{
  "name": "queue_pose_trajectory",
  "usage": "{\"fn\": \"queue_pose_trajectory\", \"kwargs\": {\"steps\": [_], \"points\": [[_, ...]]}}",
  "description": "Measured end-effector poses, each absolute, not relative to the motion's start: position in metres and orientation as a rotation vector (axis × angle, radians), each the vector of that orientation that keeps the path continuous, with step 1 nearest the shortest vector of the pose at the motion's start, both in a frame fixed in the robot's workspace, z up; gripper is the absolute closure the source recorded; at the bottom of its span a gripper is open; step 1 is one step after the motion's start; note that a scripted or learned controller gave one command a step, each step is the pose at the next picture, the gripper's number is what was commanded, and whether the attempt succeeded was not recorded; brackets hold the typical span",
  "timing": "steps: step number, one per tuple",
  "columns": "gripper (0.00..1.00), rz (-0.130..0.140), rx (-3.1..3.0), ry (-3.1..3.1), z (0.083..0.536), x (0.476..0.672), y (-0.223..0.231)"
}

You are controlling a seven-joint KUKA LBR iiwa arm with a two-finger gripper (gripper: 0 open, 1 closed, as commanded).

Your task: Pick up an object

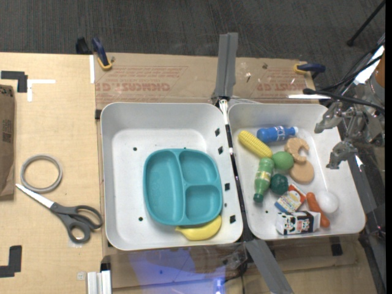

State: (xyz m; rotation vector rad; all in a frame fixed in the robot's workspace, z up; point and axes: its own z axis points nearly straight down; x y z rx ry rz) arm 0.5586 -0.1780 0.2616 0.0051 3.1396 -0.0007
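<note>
The gripper [339,141] hangs over the right bin's [350,224] right rim, its fingers spread apart with nothing between them. Corn [253,144], a blue bottle [277,133] and a milk carton [296,223] lie among the toys inside.

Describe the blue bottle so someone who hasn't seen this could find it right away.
Look in the right-hand shallow white bin, along its far wall. The small blue plastic bottle lies on its side there, just beyond the yellow toy corn cob. It is the only blue thing in that bin.
</note>
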Motion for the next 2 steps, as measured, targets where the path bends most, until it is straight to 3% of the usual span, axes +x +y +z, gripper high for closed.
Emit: {"fn": "queue_pose_trajectory", "kwargs": {"steps": [1, 2], "points": [[0.0, 0.0, -0.176, 3.136, 0.145, 0.644, -0.188], [0.0, 0.0, -0.266, 3.127, 0.092, 0.597, -0.131]]}}
